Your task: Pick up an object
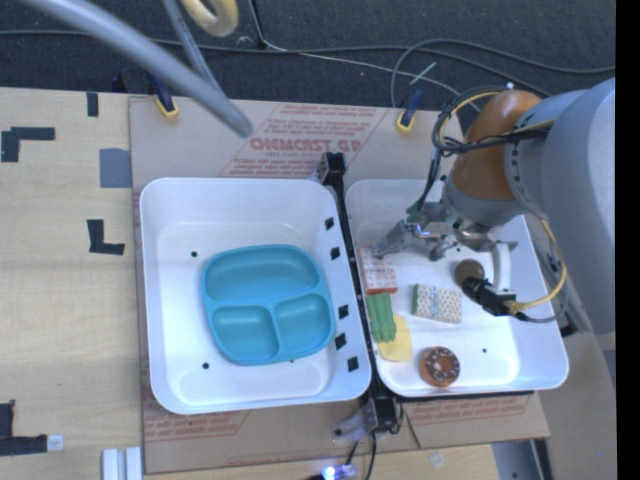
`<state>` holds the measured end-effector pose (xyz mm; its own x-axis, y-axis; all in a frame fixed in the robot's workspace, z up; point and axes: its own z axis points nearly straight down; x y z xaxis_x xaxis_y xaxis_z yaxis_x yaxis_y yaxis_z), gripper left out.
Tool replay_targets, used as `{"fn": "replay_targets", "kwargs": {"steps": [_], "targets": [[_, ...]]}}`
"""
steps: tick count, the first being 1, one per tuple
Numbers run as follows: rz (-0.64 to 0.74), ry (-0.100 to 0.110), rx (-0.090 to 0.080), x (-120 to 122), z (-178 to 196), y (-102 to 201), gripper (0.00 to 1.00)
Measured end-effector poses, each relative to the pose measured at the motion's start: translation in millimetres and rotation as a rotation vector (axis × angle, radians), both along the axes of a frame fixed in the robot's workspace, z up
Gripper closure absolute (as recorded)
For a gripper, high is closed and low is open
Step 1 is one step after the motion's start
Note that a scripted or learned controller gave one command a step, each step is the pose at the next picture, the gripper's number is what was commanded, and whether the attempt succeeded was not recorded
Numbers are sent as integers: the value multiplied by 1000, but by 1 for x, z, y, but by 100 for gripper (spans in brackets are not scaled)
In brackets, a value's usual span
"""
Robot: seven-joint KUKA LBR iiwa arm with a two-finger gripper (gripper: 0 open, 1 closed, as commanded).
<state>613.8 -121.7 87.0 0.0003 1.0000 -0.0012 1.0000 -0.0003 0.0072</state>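
Right bin, lower right of frame, holds the candidate objects, all lying flat on its floor.

Donut: round, brown, speckled top, near the bin's lower edge.

Sponge: pale, rectangular, small green marks, slightly tilted, mid-bin, above the donut and apart from it.

Green piece: long, narrow, running top to bottom beside the bin's left wall.

Yellow piece: touching the green piece's lower right side.

Card: small, white with red print, just above the green piece.

Brown knob: small, dark, round, upper right of the sponge.
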Motion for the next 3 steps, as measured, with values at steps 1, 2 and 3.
{"fn": "replay_targets", "kwargs": {"steps": [1,2,3], "targets": [[4,-7,5,3,15,3,100],[2,8,2,-3,59,8,100],[2,3,1,-9,119,12,100]]}}
